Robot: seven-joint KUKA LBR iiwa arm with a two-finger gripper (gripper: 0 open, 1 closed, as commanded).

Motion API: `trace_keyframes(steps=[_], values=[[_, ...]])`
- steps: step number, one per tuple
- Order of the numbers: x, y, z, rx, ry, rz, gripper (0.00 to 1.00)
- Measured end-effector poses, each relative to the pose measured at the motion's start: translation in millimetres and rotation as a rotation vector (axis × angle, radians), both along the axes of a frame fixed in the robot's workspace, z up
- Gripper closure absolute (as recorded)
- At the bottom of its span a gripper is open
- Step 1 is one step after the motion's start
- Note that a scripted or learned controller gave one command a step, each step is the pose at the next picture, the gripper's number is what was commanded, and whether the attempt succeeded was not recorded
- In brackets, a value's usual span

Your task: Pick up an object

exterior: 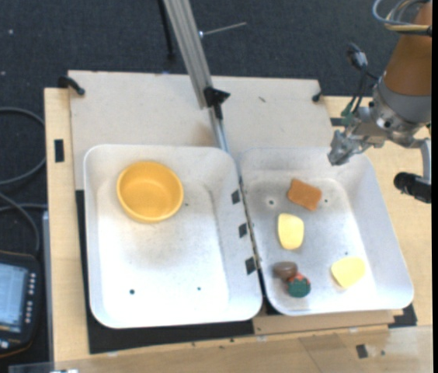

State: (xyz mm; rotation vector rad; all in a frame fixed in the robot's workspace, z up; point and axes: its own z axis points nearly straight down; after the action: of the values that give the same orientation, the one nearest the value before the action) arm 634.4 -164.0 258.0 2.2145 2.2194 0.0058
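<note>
The pincer (341,151) is seen at the far right corner of the right bin (374,200), hanging over its rim at the end of the grey arm (405,68) with the orange band. Nothing is seen between its tips; whether it is spread or closed cannot be told from this slant (the tips are small and blurred).

Just below and to the left of the pincer, an orange-brown block (305,194) is lying on the bin floor, apart from it. Further below, a pale yellow piece (290,231) is set near the bin's middle. Well below the pincer, near the front rim, a flat yellow wedge (349,272) is found, and to its left a brown lump (284,270) is touching a green and red item (300,286).

Far to the left of the pincer, a yellow bowl (150,190) is standing upright in the left bin (165,286).
</note>
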Motion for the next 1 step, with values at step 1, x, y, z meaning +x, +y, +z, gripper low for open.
trace_keyframes(steps=[1], values=[[6.2, 49.4, 8.3, 0.002, 0.003, 0.004, 1.0]])
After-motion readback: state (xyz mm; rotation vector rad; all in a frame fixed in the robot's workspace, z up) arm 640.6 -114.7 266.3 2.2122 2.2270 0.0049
